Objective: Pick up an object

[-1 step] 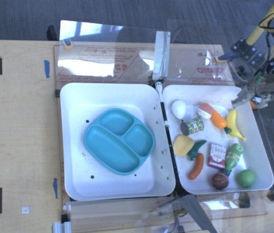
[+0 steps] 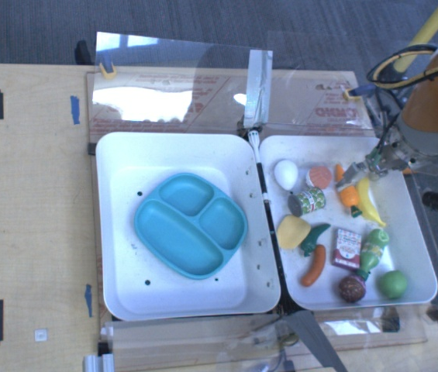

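My gripper (image 2: pixel 375 163) hangs over the far right corner of the right bin (image 2: pixel 420 239), just above the top end of a yellow banana (image 2: pixel 370 202) and an orange toy (image 2: pixel 349 195). Nothing is visibly held in it. Further left lie a white egg (image 2: pixel 285 173), a salmon disc (image 2: pixel 320 177) and a small green can (image 2: pixel 309 201). Nearer the front are a yellow fruit (image 2: pixel 291 231), a red sausage (image 2: pixel 314 265), a red box (image 2: pixel 347 248), a green bottle (image 2: pixel 372 253), a dark red fruit (image 2: pixel 351 288) and a green ball (image 2: pixel 393 284).
The left bin (image 2: pixel 118 177) holds a blue divided plate (image 2: pixel 191 225). A clear plastic sheet (image 2: pixel 172 84) stands behind the bins. The arm's orange band (image 2: pixel 429 103) and cables sit over the right bin's far right corner.
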Controlling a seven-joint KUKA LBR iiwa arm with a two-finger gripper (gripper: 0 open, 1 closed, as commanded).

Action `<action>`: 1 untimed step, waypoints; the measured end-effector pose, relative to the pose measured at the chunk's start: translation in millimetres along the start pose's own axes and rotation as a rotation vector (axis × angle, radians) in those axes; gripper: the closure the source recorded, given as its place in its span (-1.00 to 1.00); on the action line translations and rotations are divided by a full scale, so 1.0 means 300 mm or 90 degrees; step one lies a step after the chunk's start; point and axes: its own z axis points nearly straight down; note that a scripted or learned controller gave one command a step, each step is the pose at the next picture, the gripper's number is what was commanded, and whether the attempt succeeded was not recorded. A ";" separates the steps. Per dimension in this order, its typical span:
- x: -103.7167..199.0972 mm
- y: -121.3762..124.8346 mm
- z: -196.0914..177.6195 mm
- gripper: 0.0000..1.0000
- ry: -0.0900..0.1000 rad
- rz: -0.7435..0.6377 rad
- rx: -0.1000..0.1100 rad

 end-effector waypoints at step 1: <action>-0.006 0.004 -0.033 1.00 -0.004 -0.001 -0.001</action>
